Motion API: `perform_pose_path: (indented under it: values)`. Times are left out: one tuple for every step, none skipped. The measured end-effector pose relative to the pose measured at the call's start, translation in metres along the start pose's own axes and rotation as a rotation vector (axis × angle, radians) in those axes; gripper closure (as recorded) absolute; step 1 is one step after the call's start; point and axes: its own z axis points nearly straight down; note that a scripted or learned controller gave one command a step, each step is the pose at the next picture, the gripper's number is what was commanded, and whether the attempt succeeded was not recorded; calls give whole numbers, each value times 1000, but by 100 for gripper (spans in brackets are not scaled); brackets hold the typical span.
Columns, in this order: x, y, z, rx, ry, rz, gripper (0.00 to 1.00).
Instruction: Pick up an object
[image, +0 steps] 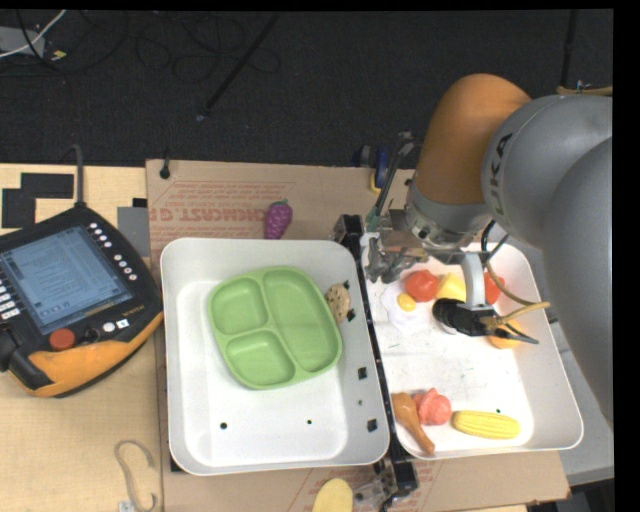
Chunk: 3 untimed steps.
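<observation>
My gripper (378, 262) hangs low over the far left corner of the right bin (545, 400), close to the wall between the two bins. Just to its right lie a red tomato (422, 284), a yellow piece (453, 288) and a white fried egg with a yellow yolk (405, 304). I see nothing held in the gripper. At the near end of the same bin sit an orange carrot (410, 420), a pink-red piece (435, 405) and a yellow corn cob (487, 425).
The left bin (200, 420) holds a green divided plate (275, 325) and a small cookie (340, 300) by its right wall. A purple grape bunch (278, 218) lies on the cardboard behind, a yellow lemon (333, 495) in front. A teach pendant (70, 290) sits far left.
</observation>
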Motion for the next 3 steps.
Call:
perform_pose_path:
  values:
    - [39, 12, -23, -1, 0, 0, 100]
    - [26, 10, -4, 4, -3, 3, 100]
    - [30, 11, -5, 2, -2, 4, 100]
